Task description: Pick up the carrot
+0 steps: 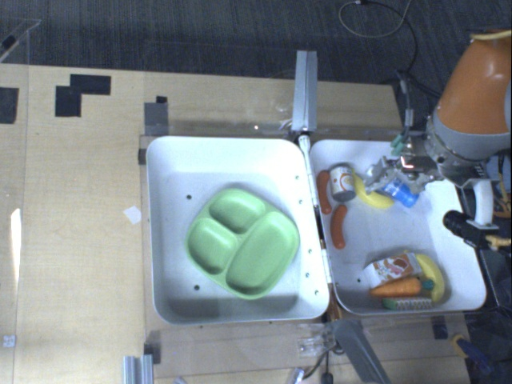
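Carrot pick not yet begun; arm hangs over the far side of the right bin.

Camera view: carrot (pixel 398 288) lies flat near the front wall of the right bin (pixel 464 298), touching a small packet (pixel 390 269) behind it and a banana (pixel 433 277) at its right end. The gripper (pixel 398 170) sits well apart, above another banana (pixel 374 196) beside a can (pixel 342 182) and two sausages (pixel 338 226); whether it is spread or clenched, I cannot tell. A good grasp likely means coming straight down across the carrot's middle, clear of the packet. The green plate (pixel 243 243) sits in the left bin (pixel 168 238).
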